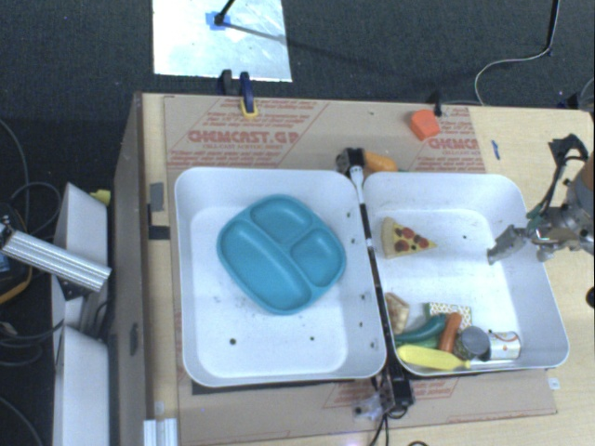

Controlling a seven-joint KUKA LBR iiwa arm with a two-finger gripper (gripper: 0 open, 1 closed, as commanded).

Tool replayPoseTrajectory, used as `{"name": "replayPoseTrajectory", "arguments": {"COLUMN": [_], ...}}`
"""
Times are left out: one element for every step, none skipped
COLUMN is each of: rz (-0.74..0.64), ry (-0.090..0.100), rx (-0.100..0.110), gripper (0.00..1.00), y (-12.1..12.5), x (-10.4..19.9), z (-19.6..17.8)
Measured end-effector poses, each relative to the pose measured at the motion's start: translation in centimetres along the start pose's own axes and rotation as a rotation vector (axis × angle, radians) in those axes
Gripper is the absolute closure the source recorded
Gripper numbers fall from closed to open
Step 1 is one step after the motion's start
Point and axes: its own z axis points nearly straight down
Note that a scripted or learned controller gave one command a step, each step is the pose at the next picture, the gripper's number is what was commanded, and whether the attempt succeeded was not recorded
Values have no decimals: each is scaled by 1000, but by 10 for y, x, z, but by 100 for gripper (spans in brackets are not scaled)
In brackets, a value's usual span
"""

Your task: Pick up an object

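dark carpet is surrounding the worktop (279, 128), and we are looking down on two white bins. nearest us, in the right bin (548, 342), toys are crowding the front wall: a yellow banana (429, 358), a green pepper (420, 331), an orange carrot (451, 331) and a small can (493, 345), all touching. a descent here is risking pinching two at once, or sliding off rounded sides. further back, the pizza slice (404, 240) is lying flat and alone, so fingertips may be scraping over it. the claw (507, 244) is hovering at the right wall, holding nothing; we cannot tell its opening. the left bin (200, 342) is carrying a blue plate (279, 254).
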Motion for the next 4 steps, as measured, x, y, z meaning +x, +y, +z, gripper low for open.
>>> {"name": "replayPoseTrajectory", "arguments": {"rz": [0, 2, -1, -3], "ry": [1, -5, 0, 1], "rx": [2, -4, -3, -2], "gripper": [0, 0, 0, 0], "y": [56, 86, 143, 143], "x": [4, 58, 59, 120], "z": [105, 121, 122, 123]}}
